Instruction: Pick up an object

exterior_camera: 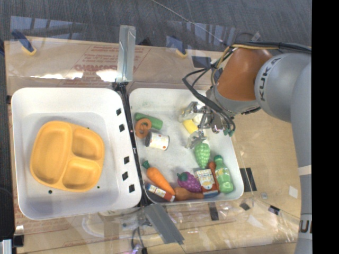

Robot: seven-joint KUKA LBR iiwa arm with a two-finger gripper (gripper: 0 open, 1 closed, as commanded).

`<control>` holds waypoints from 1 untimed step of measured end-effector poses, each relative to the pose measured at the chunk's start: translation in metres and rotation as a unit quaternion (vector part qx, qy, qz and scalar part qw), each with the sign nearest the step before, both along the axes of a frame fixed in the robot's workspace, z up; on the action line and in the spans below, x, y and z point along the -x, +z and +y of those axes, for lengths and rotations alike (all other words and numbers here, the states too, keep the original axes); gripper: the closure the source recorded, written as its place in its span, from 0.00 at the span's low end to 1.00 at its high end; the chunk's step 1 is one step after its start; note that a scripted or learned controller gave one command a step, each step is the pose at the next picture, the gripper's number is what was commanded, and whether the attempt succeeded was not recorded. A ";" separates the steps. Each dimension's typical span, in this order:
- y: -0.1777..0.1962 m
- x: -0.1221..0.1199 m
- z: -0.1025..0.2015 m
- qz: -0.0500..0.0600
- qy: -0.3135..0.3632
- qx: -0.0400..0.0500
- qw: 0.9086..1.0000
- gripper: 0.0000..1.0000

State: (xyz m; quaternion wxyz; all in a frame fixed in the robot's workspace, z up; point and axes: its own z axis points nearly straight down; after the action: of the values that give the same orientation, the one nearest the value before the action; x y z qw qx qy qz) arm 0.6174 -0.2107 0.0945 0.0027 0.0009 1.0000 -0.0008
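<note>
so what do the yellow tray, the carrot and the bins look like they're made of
Yellow tray: looks like moulded plastic, matte to slightly satin, with three smooth rounded compartments.
Carrot: probably toy plastic, judging by its even orange colour and faint sheen; rubber can't be ruled out.
Left bin and right bin: seemingly thin white plastic, smooth with rounded corners and soft glare.

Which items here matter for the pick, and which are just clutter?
In play: gripper, low in the right bin; yellow piece and green bumpy toy beside it.

Lying about: carrot, purple grapes, green bottle, white can, yellow divided plate in the left bin.
</note>
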 end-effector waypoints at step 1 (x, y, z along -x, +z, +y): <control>0.012 -0.002 0.000 -0.003 0.002 0.001 1.000 1.00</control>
State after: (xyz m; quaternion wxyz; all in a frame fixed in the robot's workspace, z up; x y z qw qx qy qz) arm 0.6193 -0.2103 0.1066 0.0056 -0.0014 1.0000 -0.0017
